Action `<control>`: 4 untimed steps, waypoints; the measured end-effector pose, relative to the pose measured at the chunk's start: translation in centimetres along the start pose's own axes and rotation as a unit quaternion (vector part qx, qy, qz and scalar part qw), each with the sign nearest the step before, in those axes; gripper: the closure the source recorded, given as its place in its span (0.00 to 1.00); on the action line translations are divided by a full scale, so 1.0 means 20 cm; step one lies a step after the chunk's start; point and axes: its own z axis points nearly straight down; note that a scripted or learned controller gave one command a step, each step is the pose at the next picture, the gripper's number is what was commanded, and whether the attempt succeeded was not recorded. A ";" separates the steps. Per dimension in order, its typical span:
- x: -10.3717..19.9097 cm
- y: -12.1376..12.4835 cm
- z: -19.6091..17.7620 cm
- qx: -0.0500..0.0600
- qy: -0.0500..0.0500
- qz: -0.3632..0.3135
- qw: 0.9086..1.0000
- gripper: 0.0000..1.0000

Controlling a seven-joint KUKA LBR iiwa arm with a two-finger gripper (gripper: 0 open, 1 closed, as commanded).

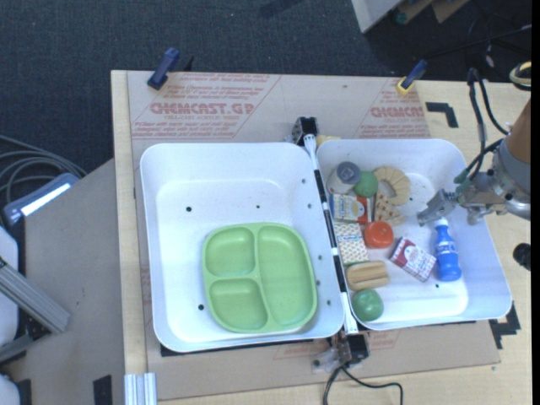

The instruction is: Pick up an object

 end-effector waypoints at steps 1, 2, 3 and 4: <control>0.22 0.45 0.30 0.000 0.001 -0.001 1.000 0.00; 0.39 0.07 0.50 0.000 0.000 0.000 1.000 0.00; 0.40 0.15 0.57 -0.003 0.000 0.000 1.000 0.00; 0.39 0.15 0.51 -0.007 -0.003 0.001 1.000 1.00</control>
